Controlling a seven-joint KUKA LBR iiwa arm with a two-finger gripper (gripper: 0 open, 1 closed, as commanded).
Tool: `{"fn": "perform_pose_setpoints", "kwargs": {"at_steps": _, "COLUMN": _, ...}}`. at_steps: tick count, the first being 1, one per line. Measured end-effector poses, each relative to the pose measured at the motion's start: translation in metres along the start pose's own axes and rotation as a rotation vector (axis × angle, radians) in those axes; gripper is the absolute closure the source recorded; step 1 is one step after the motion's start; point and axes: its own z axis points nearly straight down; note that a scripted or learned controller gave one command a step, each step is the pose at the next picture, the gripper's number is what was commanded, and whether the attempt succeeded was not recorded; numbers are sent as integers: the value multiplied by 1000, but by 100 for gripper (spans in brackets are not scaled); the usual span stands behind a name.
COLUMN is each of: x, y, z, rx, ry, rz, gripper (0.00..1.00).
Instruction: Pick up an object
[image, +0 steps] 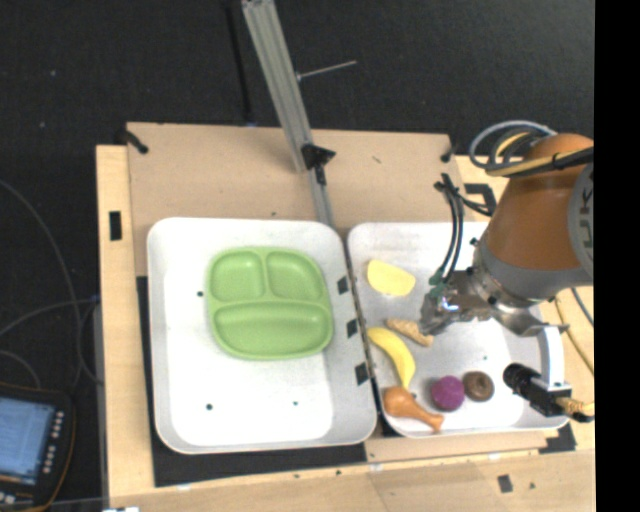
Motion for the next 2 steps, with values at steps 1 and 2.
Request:
{"fn": "perform_pose_setpoints", "kwargs": {"at_steps": 1, "x": 49, "y": -3, "z": 10, "rx": 0, "ry": 0, "rz": 0, "gripper": 100}}
{"fn": "perform_pose_setpoints", "kwargs": {"at_steps": 2, "x": 110, "y": -1, "z": 0, "rx": -1, "ry": 1, "rz": -2, "gripper": 100}}
